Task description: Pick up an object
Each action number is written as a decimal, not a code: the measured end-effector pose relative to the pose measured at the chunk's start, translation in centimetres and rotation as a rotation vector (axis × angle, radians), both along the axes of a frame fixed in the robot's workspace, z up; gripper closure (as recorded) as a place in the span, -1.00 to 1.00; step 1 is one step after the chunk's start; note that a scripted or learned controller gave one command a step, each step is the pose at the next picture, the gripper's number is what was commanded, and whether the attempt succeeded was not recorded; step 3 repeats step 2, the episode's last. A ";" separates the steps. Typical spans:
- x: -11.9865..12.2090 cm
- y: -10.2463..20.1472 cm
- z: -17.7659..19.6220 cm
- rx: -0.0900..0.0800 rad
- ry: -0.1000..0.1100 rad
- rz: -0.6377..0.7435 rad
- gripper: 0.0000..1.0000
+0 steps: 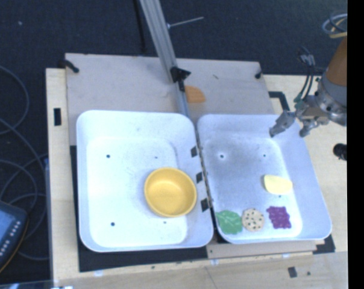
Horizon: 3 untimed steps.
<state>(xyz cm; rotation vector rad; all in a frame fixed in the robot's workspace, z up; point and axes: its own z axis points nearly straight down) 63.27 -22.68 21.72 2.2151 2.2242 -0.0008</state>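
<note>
Left bin (97, 161) holds a yellow bowl (170, 191). Right bin (242, 155) groups a pale yellow piece (278, 184), green piece (229, 221), purple piece (279, 217) and cookie (252, 219) near. Gripper (293, 125), fingers spread and empty, hovers at the far right rim, probably staged for descent.

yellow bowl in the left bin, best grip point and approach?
Probably the rim. The bowl sits upright, mouth open, so one finger could go inside and one outside the wall, coming straight down. The right side of the rim lies close to the left bin wall, so the left or far side looks freer. The pincer hangs over the right bin's far edge.
</note>
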 end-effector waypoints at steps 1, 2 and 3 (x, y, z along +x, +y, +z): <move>0.0 -0.1 0.0 -0.002 0.001 0.000 -1.00; -0.6 -0.1 -6.2 0.001 0.006 -0.003 -1.00; -0.6 -0.1 -6.2 0.001 0.006 -0.003 -1.00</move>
